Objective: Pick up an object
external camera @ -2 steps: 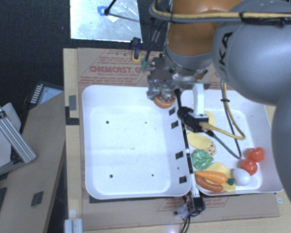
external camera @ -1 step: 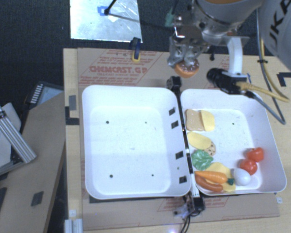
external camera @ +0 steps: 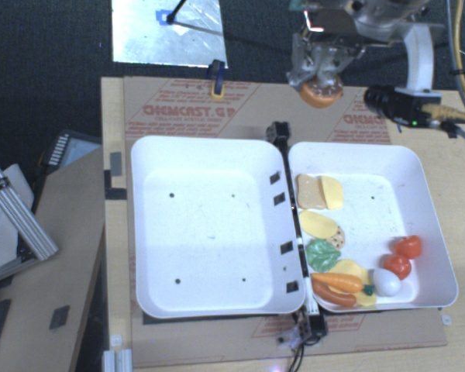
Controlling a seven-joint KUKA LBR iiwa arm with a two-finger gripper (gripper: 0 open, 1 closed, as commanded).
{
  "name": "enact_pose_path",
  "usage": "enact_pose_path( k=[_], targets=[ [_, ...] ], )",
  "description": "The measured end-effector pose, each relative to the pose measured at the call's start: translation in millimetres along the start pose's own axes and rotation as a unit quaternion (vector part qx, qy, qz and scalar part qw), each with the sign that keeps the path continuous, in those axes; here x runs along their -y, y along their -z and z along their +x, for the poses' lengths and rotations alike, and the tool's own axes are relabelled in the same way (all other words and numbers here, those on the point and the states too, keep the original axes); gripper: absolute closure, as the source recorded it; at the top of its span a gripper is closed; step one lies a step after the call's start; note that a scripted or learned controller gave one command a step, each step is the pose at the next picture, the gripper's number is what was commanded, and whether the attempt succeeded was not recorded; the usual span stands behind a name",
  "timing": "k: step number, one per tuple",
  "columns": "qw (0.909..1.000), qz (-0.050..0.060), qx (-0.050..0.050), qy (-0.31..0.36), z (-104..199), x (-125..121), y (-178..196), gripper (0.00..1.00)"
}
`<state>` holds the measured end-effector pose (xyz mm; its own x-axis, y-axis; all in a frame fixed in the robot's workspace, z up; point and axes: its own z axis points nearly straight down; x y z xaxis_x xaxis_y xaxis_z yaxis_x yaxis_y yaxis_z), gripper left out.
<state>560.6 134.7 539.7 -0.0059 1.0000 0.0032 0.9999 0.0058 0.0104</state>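
A round brown bun [external camera: 321, 94] was held clamped in the gripper [external camera: 319, 84], raised high beyond the far edge of the right bin [external camera: 430, 200], so the pick was judged done, with nothing left but keeping hold.

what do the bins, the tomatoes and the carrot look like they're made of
Bins: likely moulded white plastic, matte, with smooth rounded rims and corners. Tomatoes: probably toy plastic, judging by the even red and a slight sheen. Carrot: likely plastic too, uniform orange and smooth. The round orange-brown item between the gripper's fingers is too blurred to judge.
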Motion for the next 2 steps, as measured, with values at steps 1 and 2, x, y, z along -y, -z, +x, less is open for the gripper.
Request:
enact_pose_path(
  k=[1,2],
  targets=[
    [1.0,0.005,0.001,0.001,27.8,43.0,-4.1,1.0],
    [1.0,0.005,0.001,0.001,47.1,75.5,-9.5,1.0]
  ],
)
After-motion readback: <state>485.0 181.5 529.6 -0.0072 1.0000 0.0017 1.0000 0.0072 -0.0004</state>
